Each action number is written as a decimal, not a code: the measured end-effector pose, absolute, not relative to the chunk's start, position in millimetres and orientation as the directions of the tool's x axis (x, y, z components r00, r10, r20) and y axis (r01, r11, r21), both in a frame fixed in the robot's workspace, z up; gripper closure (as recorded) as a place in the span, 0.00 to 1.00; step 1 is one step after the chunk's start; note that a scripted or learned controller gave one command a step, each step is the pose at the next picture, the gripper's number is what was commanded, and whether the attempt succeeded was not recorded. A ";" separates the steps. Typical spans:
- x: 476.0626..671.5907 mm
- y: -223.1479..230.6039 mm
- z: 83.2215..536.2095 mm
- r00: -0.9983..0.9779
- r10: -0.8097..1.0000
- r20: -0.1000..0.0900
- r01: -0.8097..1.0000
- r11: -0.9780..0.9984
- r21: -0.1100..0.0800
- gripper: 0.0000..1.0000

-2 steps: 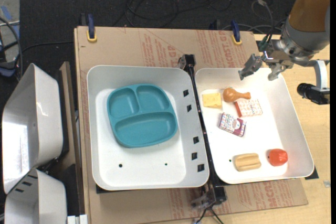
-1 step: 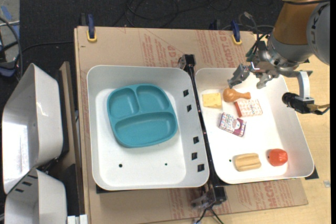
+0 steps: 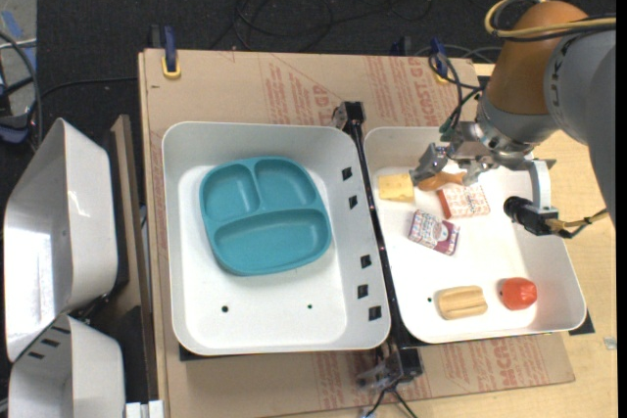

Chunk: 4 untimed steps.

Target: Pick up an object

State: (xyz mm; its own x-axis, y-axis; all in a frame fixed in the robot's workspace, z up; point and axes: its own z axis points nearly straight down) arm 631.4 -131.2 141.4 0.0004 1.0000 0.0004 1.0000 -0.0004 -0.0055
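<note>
Jaws [image 3: 449,164] of the grey arm [image 3: 568,78] are hanging low over the upper part of the right bin [image 3: 554,255], spread fairly wide, with a small orange-brown object [image 3: 434,179] sitting just under and between the fingertips; whether the fingers are actually pinching it is not clear from this slant. Just left of that object a pale yellow block [image 3: 396,187] is lying on the bin floor, and just right of it a red-and-white packet [image 3: 462,202] is lying flat. Below these a second small packet [image 3: 434,232], pink and white, is resting at a tilt. Near the bin's lower edge a tan bun-shaped item [image 3: 459,301] and a red round item [image 3: 518,293] are sitting side by side, well apart from the jaws. The left bin [image 3: 186,230] is holding a teal divided plate [image 3: 264,214], lying flat. Both bins are resting side by side on the brown surface [image 3: 294,83].
</note>
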 end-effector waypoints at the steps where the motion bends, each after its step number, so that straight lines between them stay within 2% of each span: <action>1: 634.3 -131.3 108.0 0.001 1.000 -0.001 1.000 -0.001 0.009 0.00; 2: 633.7 -130.9 115.3 0.000 1.000 -0.001 1.000 0.000 0.007 1.00; 4: 632.9 -118.5 206.3 -0.004 1.000 -0.001 1.000 0.004 0.006 1.00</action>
